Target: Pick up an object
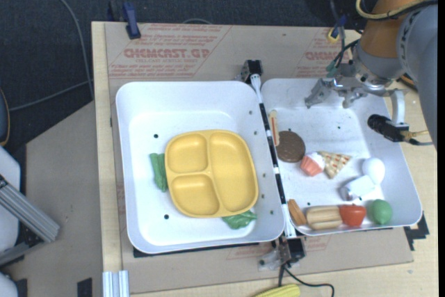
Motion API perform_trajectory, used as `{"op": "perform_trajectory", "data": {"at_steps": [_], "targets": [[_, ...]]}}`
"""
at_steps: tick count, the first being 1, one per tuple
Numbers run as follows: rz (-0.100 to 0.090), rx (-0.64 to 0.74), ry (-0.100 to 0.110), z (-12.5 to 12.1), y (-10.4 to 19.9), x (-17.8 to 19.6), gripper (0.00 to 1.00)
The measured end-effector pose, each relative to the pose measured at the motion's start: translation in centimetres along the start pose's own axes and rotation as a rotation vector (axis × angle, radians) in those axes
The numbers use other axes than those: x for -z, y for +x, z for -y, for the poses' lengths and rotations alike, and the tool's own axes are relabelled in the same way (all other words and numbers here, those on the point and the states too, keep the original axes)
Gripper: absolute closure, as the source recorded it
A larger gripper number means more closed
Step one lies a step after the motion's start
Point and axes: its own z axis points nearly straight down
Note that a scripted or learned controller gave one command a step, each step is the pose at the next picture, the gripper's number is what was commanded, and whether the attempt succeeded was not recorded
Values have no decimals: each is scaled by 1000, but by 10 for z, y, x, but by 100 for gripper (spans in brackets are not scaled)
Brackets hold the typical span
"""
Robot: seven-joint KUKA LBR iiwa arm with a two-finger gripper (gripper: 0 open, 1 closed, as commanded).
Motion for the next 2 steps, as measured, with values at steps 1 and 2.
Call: {"op": "perform_trajectory", "data": {"at_steps": [1, 2], "targets": [[-3, 1, 3, 52, 70, 74, 0], [-2, -2, 5, 75, 59, -11, 0]]}}
